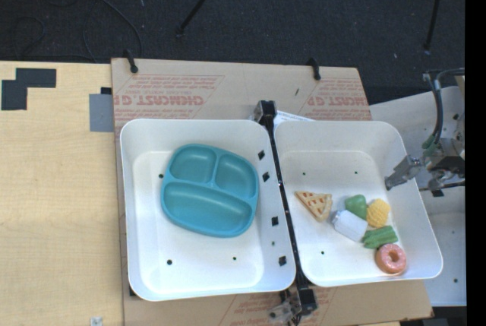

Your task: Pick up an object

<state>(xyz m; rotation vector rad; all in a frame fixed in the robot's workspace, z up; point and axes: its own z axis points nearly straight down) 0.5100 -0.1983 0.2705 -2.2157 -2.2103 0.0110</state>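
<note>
The right bin (345, 136) holds a cluster of toy foods near its front right. A tan waffle wedge (315, 203) lies toward the middle. Right of it sit a green piece (355, 204), a yellow corn piece (378, 212), a white bottle-like piece (348, 226), a green pod (379, 236) and a pink donut (391, 258). My gripper (405, 172) is over the bin's right rim, up and to the right of the corn and apart from every object. Nothing shows in its grasp.
The left bin (144, 264) holds a teal divided plate (209, 190). A black divider strip (277, 199) runs between the bins. Cardboard (228, 93) lies under them, and a pale wooden bench top (53, 203) extends to the left.
</note>
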